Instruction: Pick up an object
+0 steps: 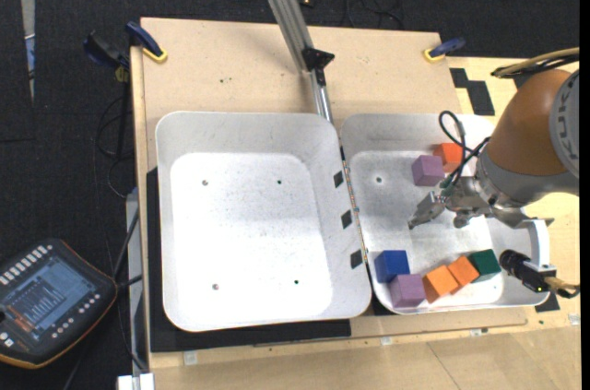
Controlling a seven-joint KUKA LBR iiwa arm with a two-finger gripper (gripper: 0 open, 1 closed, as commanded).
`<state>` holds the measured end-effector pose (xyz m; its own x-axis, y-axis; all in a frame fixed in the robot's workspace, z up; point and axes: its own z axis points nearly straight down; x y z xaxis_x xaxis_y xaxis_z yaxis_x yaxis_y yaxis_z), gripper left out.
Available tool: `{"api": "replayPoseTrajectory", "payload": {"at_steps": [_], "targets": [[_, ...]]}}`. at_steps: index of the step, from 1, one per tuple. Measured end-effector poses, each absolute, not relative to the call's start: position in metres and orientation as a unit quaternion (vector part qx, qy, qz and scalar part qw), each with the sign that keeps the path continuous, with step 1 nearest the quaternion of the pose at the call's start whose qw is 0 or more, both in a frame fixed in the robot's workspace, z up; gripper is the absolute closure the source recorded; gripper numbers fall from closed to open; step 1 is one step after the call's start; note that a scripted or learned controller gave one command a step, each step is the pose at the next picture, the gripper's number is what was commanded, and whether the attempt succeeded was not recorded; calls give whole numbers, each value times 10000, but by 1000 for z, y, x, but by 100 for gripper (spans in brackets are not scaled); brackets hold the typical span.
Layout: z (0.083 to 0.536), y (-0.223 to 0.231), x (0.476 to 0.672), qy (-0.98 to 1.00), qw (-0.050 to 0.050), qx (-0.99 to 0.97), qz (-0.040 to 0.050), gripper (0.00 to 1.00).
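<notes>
While the gripper is held low over the right bin, its fingers are seen spread and grasping nothing. Purple block and orange block are found just beyond it; other blocks are lined along the near wall.

Arm cut off at right edge, orange block partly behind cable, pendant clipped at left.

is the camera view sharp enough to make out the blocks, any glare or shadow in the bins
Camera view: even, soft lighting; the white right bin and white left bin show no harsh glare; the purple cube and blue cube read clearly, slightly soft; the two-finger gripper casts only a faint shadow; the floor around the bench is dark.
</notes>
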<state>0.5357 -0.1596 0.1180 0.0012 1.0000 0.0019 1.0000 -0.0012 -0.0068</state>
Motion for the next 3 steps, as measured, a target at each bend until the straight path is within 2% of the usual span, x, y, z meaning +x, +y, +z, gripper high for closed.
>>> {"api": "replayPoseTrajectory", "payload": {"at_steps": [1,3], "targets": [[131,-160,538,-7069,-6,-7073,-2,100],[243,-163,531,-7082,-38,-7060,-19,100]]}}
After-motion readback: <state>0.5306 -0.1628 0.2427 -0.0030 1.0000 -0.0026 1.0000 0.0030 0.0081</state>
